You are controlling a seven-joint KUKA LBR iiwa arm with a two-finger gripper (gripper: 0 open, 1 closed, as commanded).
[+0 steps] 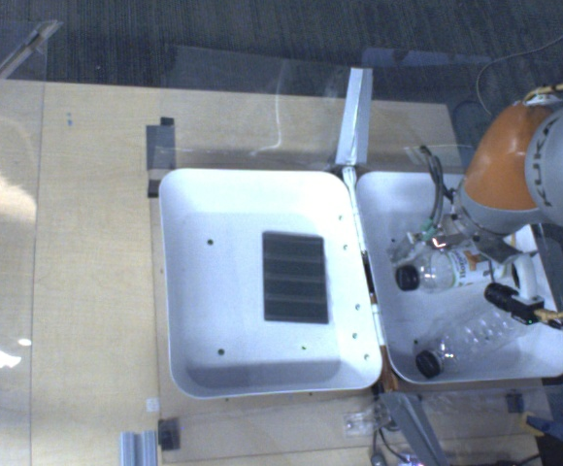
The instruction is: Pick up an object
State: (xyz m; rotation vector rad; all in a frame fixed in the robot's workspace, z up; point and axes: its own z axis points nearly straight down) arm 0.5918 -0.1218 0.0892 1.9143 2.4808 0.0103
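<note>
- Camera view from above shows two shallow white bins side by side on a pale wooden bench (78, 260), with a thin metal divider post (352, 129) rising behind where they meet.
- The left bin (204, 289) holds one dark ribbed rectangular pad (295, 277), lying flat near its middle.
- The right bin (388, 212) holds two clear plastic bottles with black caps, both lying on their sides.
- The upper bottle (437, 272) has its cap pointing left; a label band shows on its right part, and its far end is hidden under the arm.
- The lower bottle (466, 343) lies near the bin's front edge, cap toward the left; its clear body is hard to trace against the white floor.
- The grey arm with its orange band (514, 163) reaches in from the right and is cut off at the frame edge.
- The gripper (439, 236) sits just above the upper bottle, among cables and glare; whether it touches the bottle cannot be told.
</note>
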